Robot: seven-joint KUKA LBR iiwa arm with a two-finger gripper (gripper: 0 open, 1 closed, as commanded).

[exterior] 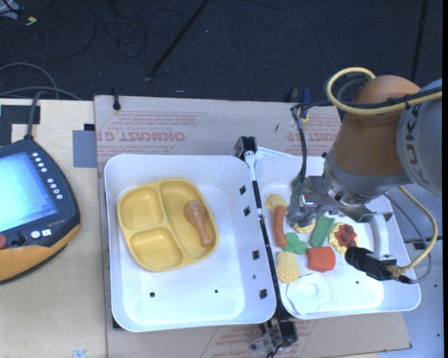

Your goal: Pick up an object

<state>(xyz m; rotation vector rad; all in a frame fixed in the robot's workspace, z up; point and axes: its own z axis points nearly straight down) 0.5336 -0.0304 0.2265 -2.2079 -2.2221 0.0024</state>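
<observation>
Fingers (305, 213) low in the right bin (403, 298); spread cannot be told, wrist hides them. Hot dog (279, 225) just left of them, green piece (321, 230) just right, corn (287, 266) and red block (321, 259) below. Drumstick (199, 223) in yellow tray (145, 239), well left.

Divided tray (166, 224) in left bin (134, 289), drumstick (199, 222) in tray's right compartment, toy foods in right bin (373, 297), pendant (22, 207) left of bins.

Arm (373, 136) over toy-food bin (392, 293)
</observation>
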